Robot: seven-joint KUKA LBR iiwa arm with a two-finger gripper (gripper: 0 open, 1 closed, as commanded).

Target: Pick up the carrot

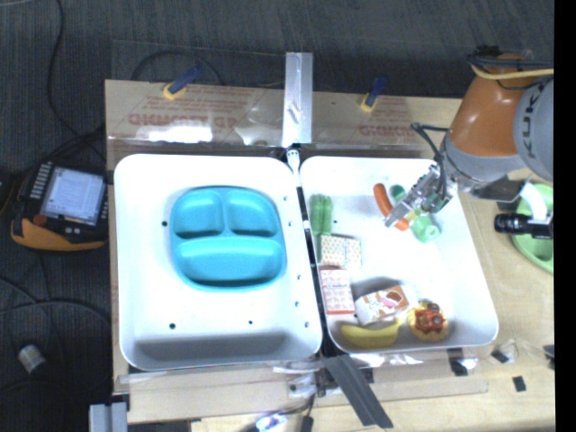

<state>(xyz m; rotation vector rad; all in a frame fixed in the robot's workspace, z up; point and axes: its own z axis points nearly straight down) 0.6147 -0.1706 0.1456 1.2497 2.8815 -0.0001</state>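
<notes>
From the overhead camera, the grey two-finger gripper [416,203] hangs low in the right white bin [472,268], upper part. Whether its fingers are apart or together cannot be told — they blur into the items. The small orange carrot with a green top [413,220] lies right at the fingertips; a red sausage-shaped piece [382,197] sits just left. A blue divided plastic tray [227,237] rests in the left white bin [144,313].
</notes>
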